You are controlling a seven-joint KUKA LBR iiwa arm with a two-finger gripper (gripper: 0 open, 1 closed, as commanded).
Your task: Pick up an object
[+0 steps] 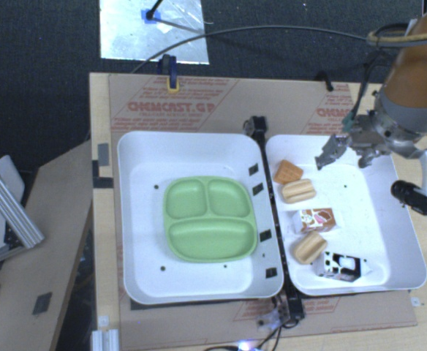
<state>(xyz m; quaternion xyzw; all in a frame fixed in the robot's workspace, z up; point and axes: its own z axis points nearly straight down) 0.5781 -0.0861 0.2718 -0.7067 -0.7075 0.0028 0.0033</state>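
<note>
A pale wooden desk [67,196] stands against dark carpeted floor, and on it lies a sheet of cardboard with red lettering [199,101] that carries two shallow white plastic bins side by side. A shiny foil-like square [151,20] lies on the floor beyond the desk, and a thin dark cable arcs across the carpet toward the arm. The left bin [137,174] holds a light green plastic plate with three compartments [210,218], lying flat near its middle. The right bin [396,240] holds the small items, gathered along its left side: an orange-brown wedge-shaped toy [287,172] nearest the far edge, just beside it a tan bread-roll-shaped piece [298,191] with its long axis running roughly left to right, then a small red and white printed carton [317,219] lying flat, a second tan roll-shaped piece [309,247] tilted on a diagonal, and a black and white packet [341,267] near the front edge. The grey gripper [345,148] hangs over the far part of the right bin, apart from every item, with the orange band of the arm above it at the right. Its fingers look splayed apart, and nothing sits between them.
</note>
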